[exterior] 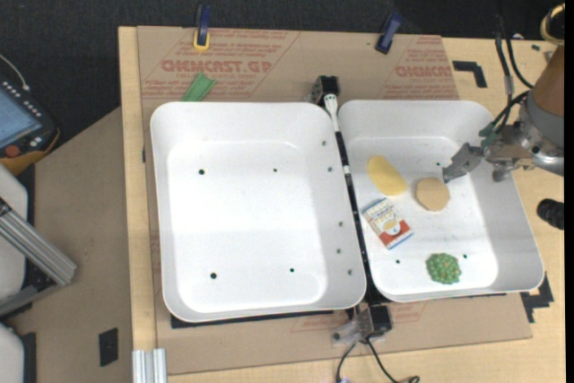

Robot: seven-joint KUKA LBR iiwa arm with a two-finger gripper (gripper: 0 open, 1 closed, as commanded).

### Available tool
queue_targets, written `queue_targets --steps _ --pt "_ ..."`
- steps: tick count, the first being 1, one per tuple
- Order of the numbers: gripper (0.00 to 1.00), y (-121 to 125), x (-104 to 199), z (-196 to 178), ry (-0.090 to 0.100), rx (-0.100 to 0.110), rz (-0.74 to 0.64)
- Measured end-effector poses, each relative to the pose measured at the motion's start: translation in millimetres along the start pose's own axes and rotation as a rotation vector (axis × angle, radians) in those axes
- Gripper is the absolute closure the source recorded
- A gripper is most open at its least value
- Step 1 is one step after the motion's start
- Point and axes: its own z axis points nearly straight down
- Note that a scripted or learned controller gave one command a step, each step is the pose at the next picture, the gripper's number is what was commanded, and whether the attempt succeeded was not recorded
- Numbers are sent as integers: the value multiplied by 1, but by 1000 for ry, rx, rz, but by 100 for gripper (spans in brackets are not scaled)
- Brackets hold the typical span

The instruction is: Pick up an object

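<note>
Bins sit side by side on the bench; the left bin [242, 211] lies well left of the fingers and holds nothing to grab, so the right bin [502, 220] is the working one. In it, going left to right: yellow object [387, 175] just left of the fingers, small carton [388, 223] with red and blue print below-left of them, tan round object [432, 194] right under and just below-left of the fingertips, green bumpy ball [443, 268] well below them near the front wall. Gripper [457, 166] comes in from the right on the grey arm [547, 117], tilted down toward the tan piece, which looks like the likely target. Finger state: cannot tell, the tips blur together against the white floor. Nothing is visibly between them, so no grasp is claimed. Items lie loose and apart, which leaves room around the tan one for a straight descent.
</note>
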Motion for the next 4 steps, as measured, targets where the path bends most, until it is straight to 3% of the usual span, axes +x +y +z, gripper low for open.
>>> queue_targets --steps 1,2,3,4 --pt "0 2 4 110 3 6 1" --pt "0 38 -43 69 -4 -6 2" --pt "0 23 53 106 6 5 -7" --pt "100 23 46 93 -1 -1 0"
